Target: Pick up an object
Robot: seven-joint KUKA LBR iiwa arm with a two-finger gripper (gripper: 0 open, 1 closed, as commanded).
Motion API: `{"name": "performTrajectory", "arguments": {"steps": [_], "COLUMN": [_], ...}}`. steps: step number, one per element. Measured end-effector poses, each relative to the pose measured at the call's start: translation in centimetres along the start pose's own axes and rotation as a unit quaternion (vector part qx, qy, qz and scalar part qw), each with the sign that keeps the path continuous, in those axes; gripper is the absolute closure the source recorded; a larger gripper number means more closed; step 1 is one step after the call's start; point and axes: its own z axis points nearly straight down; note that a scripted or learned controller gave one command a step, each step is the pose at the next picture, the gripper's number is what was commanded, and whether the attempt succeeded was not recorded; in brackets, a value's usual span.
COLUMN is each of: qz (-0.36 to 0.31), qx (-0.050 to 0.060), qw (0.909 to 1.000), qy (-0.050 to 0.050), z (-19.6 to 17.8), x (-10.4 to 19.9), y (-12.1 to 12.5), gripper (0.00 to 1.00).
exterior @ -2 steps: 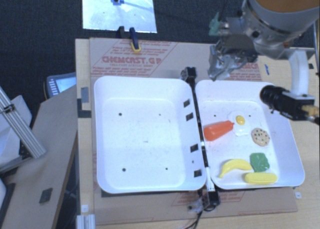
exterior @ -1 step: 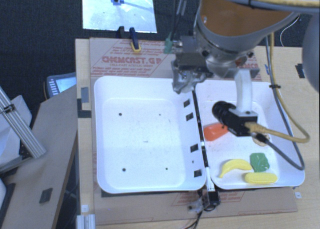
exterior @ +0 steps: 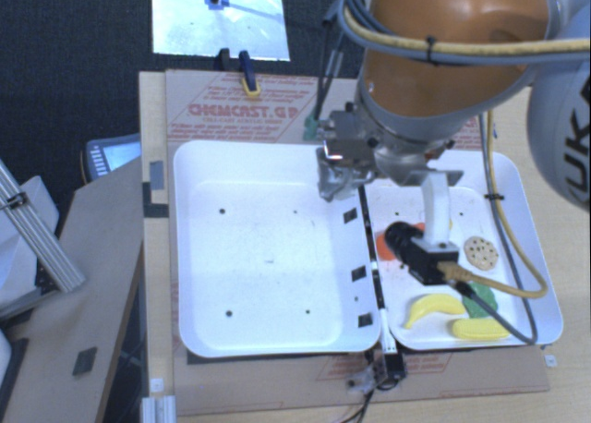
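Note:
The right bin (exterior: 531, 227) holds a yellow banana (exterior: 432, 308), a second yellow piece (exterior: 476, 329), a round tan cookie (exterior: 480, 252), a green item (exterior: 481, 299) and an orange-red item (exterior: 384, 247) partly hidden by the robot's hardware. My gripper (exterior: 338, 181) hangs under the big orange-banded wrist, over the far end of the divider between the two bins. It is up and left of the objects, and none of them is seen in it.
The left white bin (exterior: 259, 246) lies beside the right one, on a brown cardboard sheet (exterior: 240, 112). A blue and yellow clamp (exterior: 247, 75) sits at the cardboard's far edge. A yellow cable (exterior: 512, 246) loops over the right bin.

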Motion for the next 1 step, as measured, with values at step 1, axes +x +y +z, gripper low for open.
{"name": "performTrajectory", "arguments": {"steps": [1], "qz": [0.000], "qx": [-0.002], "qw": [1.0000], "qy": [0.001], "z": [2.21], "x": [-0.19], "y": [0.04], "gripper": [1.00]}}
